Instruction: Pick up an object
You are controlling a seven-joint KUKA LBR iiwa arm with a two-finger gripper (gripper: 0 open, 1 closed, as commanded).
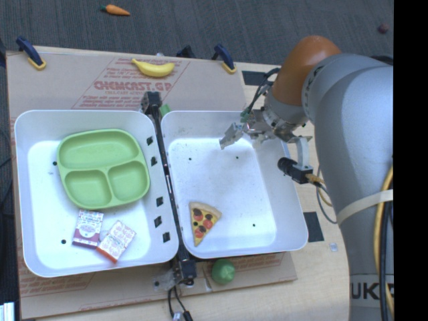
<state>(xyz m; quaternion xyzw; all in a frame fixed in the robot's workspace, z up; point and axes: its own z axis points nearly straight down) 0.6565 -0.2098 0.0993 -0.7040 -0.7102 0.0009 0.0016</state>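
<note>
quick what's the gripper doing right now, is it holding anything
Gripper: over the right bin's far end, nothing seen in it; open or closed cannot be told.

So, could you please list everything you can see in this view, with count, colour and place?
Bins: two, white, side by side on the bench.
Divided plate: one, green, left bin.
Small packets: two, red and white, left bin, near corner below the plate.
Pizza slice: one, yellow with red toppings, right bin, near side.
Banana: one, yellow, on the cardboard behind the bins.
Green ball: one, on the bench in front of the right bin.
Carrot: one, orange, on the floor, far left.
Clamps: blue, at the cardboard's far edge.
Arm: one, grey with orange band, from the right.
Gripper: one, over the right bin's far edge.
</note>
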